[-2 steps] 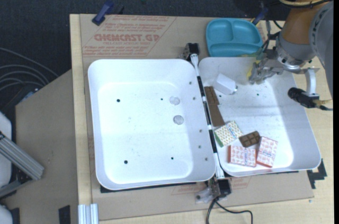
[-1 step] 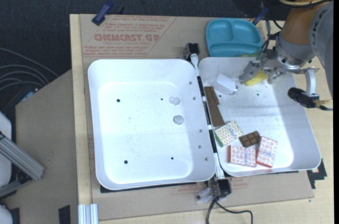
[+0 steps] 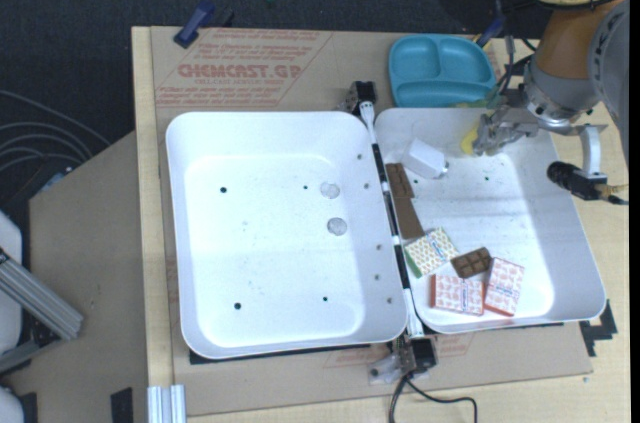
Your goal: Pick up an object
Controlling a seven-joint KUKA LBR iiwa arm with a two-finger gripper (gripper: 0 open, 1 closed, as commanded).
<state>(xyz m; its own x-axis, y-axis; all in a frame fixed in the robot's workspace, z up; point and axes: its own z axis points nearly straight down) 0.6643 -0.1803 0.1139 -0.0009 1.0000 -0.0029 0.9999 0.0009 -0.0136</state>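
Camera view: tool (image 3: pixel 487 137) near right bin's (image 3: pixel 560 241) far rim

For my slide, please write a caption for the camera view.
Gripper low over the right bin near a yellow item; packets clustered at its front.

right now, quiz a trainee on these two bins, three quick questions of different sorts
1. True or false: the gripper is over the left bin.
2. Which lies nearest the gripper? A) white block B) brown bar C) red packet
3. Fill in: the teal tray sits ___ the bins.

Key:
1. False; it is over the right bin, by something yellow.
2. A.
3. Outside, on the bench past the right bin's far edge.
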